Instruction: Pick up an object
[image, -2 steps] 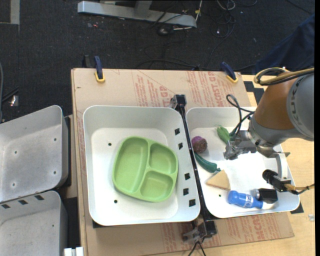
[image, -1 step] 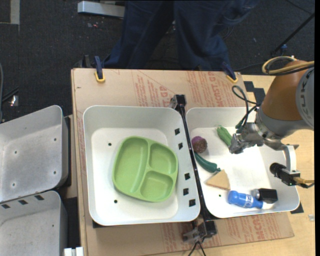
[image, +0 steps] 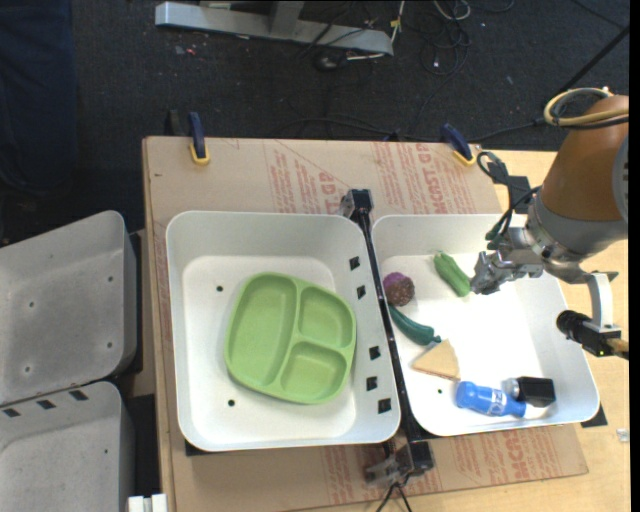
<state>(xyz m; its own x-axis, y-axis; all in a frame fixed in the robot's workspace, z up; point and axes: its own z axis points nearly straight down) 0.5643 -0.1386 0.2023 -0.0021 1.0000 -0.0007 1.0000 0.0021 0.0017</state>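
In the camera view, two shallow white bins are sitting side by side on a brown surface (image: 260, 170). The left bin (image: 190, 300) is holding a green divided plate (image: 291, 338), lying flat near its middle. The right bin (image: 560, 370) is holding several small things. A purple ball (image: 399, 289) is lying near the wall that the bins share. Just below it a dark green pepper (image: 411, 325) is lying curved, and its lower end is nearly touching a tan wedge (image: 438, 360). Below the wedge, a blue bottle (image: 488, 399) with a black cap (image: 533, 390) is lying on its side near the front rim. A light green pod (image: 452, 274) is lying at a slant in the upper part of this bin.

The arm (image: 590, 190) is reaching in from the right, its orange band showing above the wrist. The gripper (image: 487, 274) is hanging low over the right bin, just beside the light green pod on its right. Whether the fingers are spread or pressed together cannot be told here, and nothing is seen between them.
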